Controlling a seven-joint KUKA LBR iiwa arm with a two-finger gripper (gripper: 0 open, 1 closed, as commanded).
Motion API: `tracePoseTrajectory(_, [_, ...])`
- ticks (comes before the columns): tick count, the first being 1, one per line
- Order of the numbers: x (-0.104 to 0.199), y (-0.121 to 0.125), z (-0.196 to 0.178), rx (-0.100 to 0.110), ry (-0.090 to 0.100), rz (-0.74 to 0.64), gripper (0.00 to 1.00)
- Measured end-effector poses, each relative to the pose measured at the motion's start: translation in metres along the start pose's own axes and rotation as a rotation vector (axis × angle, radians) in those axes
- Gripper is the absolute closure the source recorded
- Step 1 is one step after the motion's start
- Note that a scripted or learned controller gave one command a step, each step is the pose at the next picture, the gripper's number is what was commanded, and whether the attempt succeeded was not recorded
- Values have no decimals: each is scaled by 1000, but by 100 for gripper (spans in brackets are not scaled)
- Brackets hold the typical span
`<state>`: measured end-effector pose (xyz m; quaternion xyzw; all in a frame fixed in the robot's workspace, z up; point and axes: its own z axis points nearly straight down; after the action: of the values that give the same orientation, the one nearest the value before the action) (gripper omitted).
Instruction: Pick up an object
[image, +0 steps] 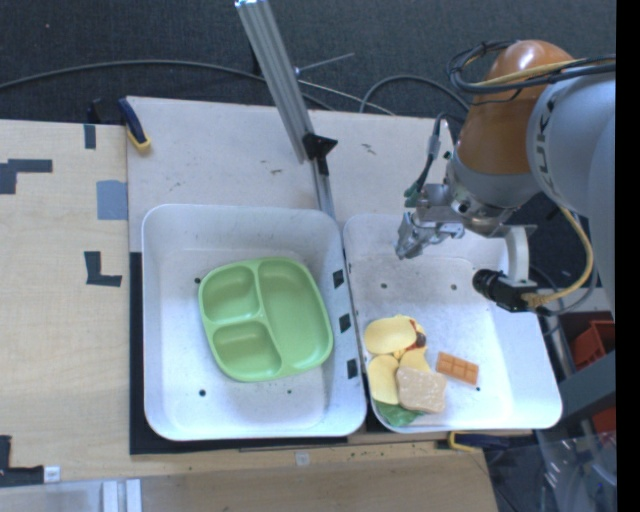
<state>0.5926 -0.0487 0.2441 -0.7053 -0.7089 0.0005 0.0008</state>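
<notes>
Fingers (412, 243) are hanging over the right bin (520, 385) toward its 12 o'clock end, nothing visibly between them; how far apart they are, cannot tell. Toy food pile (402, 372) is lying at 6 o'clock from them near the bin's front, orange cracker (457, 368) at its 3 o'clock. Green divided plate (265, 318) is sitting in the left bin (170, 300) on the tabletop (60, 300).

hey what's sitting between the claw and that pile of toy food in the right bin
Nothing: the camera view shows bare white bin floor between the claw and the toy food pile. The orange cracker piece lies off to the pile's right.
</notes>
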Motion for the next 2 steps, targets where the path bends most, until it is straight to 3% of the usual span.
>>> tracePoseTrajectory(2, [86,25,1,-1,0,-1,100])
